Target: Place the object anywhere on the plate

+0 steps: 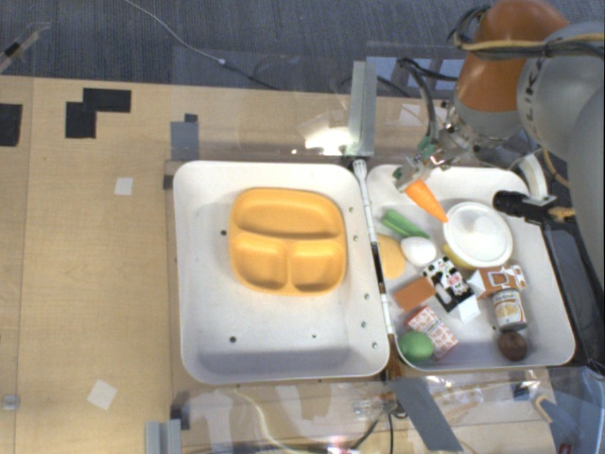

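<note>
The yellow plate (286, 239), with three compartments, lies in the left white bin (203, 282). Nothing lies on it. An orange toy carrot (426, 200) sits at the back left of the right bin (558, 334), slanting down to the right. My gripper (423, 165) hangs at the back edge of the right bin, directly above the carrot's upper end and very close to it. The view does not settle whether it touches the carrot. The grey arm with its orange band (501, 60) reaches in from the upper right.
The right bin is crowded: a green pod (404, 223), a white egg (417, 250), a white bowl (478, 235), a cow-patterned box (448, 284), a brown block (413, 293), a green ball (417, 346), a small jar (507, 308), a brown ball (513, 345).
</note>
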You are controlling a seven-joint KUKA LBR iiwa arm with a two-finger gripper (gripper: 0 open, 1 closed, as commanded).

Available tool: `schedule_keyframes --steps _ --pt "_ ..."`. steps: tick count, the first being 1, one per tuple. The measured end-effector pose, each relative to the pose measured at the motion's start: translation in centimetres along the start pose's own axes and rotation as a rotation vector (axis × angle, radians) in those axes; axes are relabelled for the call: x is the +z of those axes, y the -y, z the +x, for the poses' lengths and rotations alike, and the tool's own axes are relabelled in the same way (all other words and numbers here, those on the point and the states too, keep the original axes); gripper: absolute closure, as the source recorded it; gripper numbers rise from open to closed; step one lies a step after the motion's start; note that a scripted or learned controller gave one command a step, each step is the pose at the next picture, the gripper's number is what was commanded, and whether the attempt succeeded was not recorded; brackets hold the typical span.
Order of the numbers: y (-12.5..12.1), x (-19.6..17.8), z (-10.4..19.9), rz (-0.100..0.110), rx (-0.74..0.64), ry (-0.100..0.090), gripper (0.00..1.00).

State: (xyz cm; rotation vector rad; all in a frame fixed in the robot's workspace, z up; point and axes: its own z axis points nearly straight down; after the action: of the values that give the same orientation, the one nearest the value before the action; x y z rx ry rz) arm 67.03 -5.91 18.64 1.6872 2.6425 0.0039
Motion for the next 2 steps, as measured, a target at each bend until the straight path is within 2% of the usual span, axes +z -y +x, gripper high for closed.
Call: schedule_keyframes --steps 1,2 --pt "-2.8 0.0 6.1 -0.001 -0.033 -0.003 1.0" --pt "-1.9 0.0 12.9 0.001 0.078 -0.004 1.0"
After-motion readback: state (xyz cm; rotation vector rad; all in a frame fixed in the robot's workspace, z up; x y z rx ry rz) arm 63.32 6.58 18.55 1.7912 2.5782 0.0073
